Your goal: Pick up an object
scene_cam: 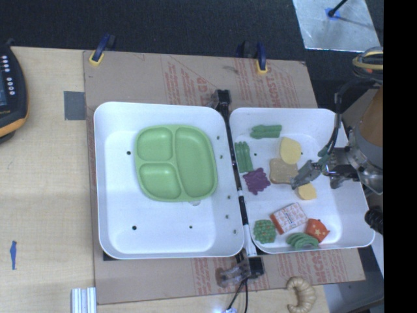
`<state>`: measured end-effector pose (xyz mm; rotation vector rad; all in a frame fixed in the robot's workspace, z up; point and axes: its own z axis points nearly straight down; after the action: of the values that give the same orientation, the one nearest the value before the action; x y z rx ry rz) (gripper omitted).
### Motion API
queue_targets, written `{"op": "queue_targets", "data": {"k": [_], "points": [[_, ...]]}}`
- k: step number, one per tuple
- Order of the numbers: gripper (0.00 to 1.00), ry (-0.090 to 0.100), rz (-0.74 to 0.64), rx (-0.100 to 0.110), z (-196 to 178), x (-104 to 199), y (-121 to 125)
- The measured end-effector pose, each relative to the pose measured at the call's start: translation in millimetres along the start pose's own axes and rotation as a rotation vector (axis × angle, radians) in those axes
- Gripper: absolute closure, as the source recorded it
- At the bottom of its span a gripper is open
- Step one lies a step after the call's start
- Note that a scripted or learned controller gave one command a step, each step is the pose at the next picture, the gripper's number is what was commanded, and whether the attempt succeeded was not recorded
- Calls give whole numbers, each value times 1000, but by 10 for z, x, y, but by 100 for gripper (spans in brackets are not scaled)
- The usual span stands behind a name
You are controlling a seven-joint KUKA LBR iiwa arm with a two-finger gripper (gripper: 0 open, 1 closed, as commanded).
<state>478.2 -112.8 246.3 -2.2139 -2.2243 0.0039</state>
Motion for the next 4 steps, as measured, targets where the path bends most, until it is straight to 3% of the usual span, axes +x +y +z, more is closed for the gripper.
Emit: {"op": "queue_targets", "data": {"k": [1,2,3,4], "points": [[0,0,1,10,1357,-468,534],[0,-1,-3,-3,1538,-554,1019],[0,-3,-5,-7,1518,-269,1408],[0,-5,3,-10,1063,-753,1809]]}}
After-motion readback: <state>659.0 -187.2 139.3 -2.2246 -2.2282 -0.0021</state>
